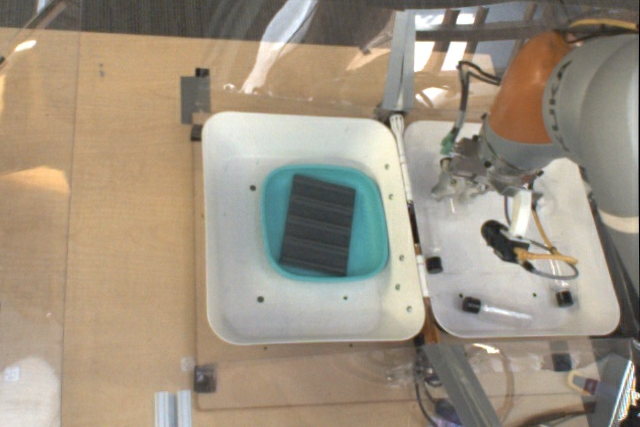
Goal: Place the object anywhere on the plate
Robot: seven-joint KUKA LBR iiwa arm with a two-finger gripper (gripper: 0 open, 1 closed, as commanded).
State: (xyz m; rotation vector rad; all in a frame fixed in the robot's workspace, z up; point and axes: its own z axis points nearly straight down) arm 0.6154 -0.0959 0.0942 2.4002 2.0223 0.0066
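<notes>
A dark ribbed rectangular object (318, 224) lies flat in the middle of the teal square plate (372, 245), which sits in the left white bin (232, 295). My gripper (458, 183) hangs over the upper left part of the right bin (590, 315), well apart from the plate and the dark object. The grey arm with its orange band (528, 90) reaches in from the right above it. I see nothing held at the gripper.
In the right bin a clear pen-like tube with a black cap (492, 310) lies near the front edge. A small black piece (433, 263) rests by the left wall, and another (563, 295) sits at the front right. A metal frame (398, 65) stands behind the bins.
</notes>
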